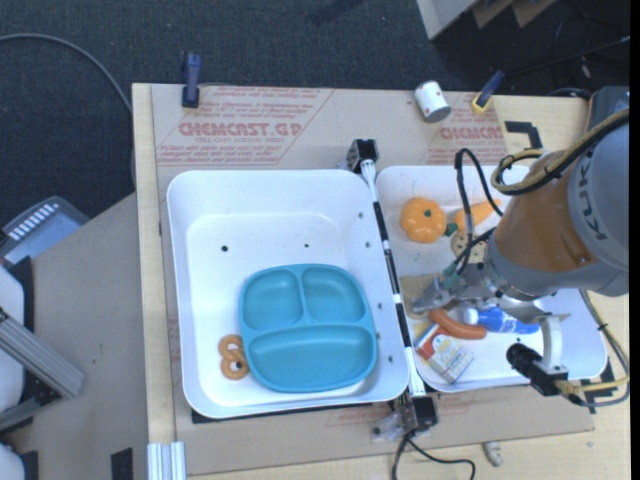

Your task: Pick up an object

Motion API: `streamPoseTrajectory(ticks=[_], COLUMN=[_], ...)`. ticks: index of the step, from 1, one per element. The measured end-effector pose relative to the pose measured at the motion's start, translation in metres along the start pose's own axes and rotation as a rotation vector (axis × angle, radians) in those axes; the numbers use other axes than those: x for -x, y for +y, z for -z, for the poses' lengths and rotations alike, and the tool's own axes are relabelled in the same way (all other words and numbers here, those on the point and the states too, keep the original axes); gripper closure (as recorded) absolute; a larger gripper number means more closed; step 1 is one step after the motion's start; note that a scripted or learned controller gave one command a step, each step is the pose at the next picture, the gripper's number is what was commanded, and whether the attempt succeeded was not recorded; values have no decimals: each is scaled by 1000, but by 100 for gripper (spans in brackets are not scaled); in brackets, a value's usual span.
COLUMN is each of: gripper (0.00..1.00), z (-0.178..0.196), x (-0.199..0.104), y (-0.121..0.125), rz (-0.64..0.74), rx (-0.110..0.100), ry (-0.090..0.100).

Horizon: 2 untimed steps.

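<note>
Two shallow white bins face you; the grey two-finger gripper hangs beside a red sausage-shaped toy. Its grip state cannot be determined.

An orange-red sausage lies flat just below the gripper (nearly touching); an orange pumpkin sits above.

Robotics lab setup: industrial arm over two white bins clamped on a cardboard-topped table, loose cables, dark carpet floor, toy test objects like the blue divided plate.
</note>
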<state>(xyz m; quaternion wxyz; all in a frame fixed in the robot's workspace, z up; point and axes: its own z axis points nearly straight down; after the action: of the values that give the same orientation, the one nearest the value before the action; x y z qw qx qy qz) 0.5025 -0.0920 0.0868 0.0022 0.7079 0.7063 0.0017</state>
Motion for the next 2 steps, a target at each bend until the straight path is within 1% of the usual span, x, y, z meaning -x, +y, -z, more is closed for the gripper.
streamPoseTrajectory(ticks=[1,2], gripper=[0,0], z=[0,0], x=[6,3], y=[48,101], rz=[2,3], rx=[0,1], ry=[0,0])
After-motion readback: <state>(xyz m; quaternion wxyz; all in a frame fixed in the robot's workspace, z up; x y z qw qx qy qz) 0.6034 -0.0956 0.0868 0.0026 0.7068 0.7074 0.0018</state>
